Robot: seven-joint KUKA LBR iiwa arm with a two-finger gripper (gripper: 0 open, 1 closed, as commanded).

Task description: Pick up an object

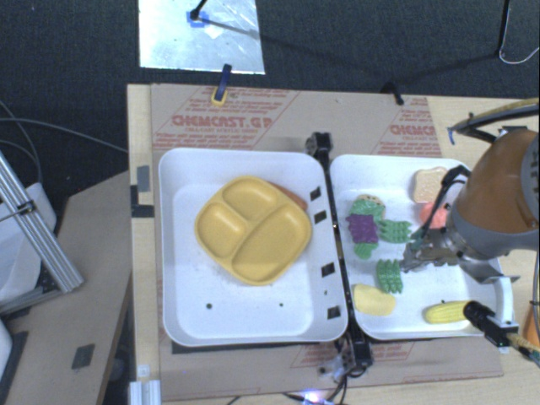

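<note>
In right bin: gripper beside green toy, long axis toward near rim; jaws' state unclear.

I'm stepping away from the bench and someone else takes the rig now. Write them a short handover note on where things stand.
Gripper: low in the right bin, beside the green toys; nothing visibly held, finger state unclear.
Right bin holds: purple-and-green toy, green pieces and, pale yellow lump, yellow corn-like toy, a toast-like slice and an orange item partly behind the arm.
Left bin: yellow divided plate.
Done: arm is down among the objects.
Left: secure one object and lift it.
</note>
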